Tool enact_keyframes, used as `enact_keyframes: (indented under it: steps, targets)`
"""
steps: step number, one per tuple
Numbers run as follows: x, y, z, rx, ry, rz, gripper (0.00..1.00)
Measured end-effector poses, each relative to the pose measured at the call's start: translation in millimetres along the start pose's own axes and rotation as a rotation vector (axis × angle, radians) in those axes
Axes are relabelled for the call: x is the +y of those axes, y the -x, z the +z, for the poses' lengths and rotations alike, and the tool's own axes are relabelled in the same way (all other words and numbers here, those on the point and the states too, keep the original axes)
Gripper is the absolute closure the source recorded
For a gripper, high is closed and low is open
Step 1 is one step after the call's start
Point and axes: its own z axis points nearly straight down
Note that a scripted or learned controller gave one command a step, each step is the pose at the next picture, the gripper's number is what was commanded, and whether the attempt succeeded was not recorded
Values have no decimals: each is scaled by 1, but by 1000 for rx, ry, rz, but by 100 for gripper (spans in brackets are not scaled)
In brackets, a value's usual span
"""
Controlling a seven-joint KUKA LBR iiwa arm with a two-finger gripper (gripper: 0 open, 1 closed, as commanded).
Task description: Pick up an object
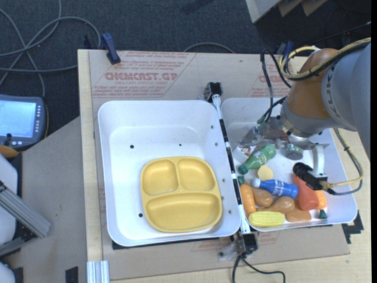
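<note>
My gripper [261, 135] hangs low over the back of the right bin [347, 202], under the grey arm with its orange band. Just in front of it lies a green bottle [259, 157], tilted, close to the gripper's tip; whether they touch I cannot tell. Closer to the front there are a small yellow round piece [265, 173], a blue bottle [278, 187], an orange carrot [247, 199], a brown potato-like piece [283, 204], a red-orange pepper [307, 197] and a yellow corn cob [266, 219].
The left bin [118, 128] holds a yellow divided plate [179, 193] toward its front. A black clip [213, 89] sits at the back where the two bins meet. Cables and a handheld screen [20, 119] lie off the bench to the left.
</note>
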Motion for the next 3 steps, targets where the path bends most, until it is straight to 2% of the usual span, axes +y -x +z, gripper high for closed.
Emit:
enact_keyframes:
  steps: [1, 2, 3]
  targets:
    - [5, -7, -15, 12, 7, -8, 100]
    - [-19, 27, 6, -2, -18, 0, 100]
    - [36, 5, 15, 3, -29, -7, 100]
